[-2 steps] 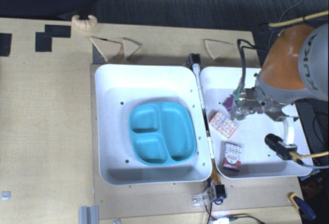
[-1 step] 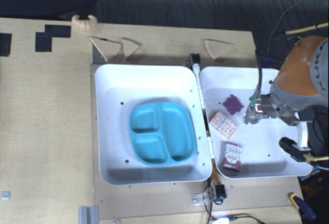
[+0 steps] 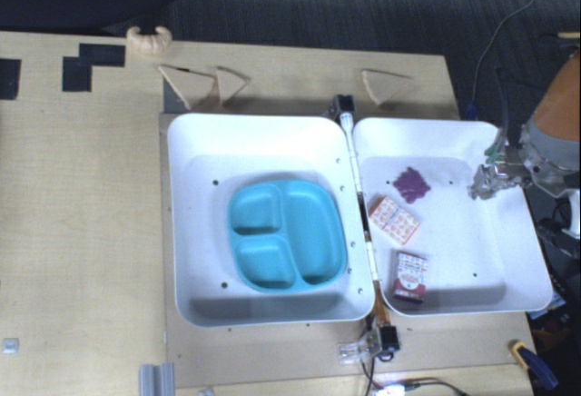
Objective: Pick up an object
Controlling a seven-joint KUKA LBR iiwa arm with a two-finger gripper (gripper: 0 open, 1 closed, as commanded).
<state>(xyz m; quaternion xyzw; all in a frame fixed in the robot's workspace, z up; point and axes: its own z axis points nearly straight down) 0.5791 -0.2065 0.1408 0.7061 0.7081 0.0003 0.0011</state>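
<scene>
The right bin [image 3: 454, 294] holds three things: a purple crumpled piece [image 3: 411, 183] toward the back, a flat pink-and-white patterned packet [image 3: 394, 220] in the middle, and a small red-and-white box [image 3: 410, 276] near the front. My gripper [image 3: 486, 183] hangs over the right side of this bin, well to the right of the purple piece. Nothing shows between its fingers. The arm's orange band [image 3: 558, 103] is at the far right edge.
The left bin [image 3: 195, 158] holds a blue divided tray [image 3: 286, 232] with three compartments. A black-and-white bar [image 3: 356, 194] runs along the seam between the bins. Wooden triangular brackets [image 3: 195, 81] sit behind the bins. Cables lie at the front edge.
</scene>
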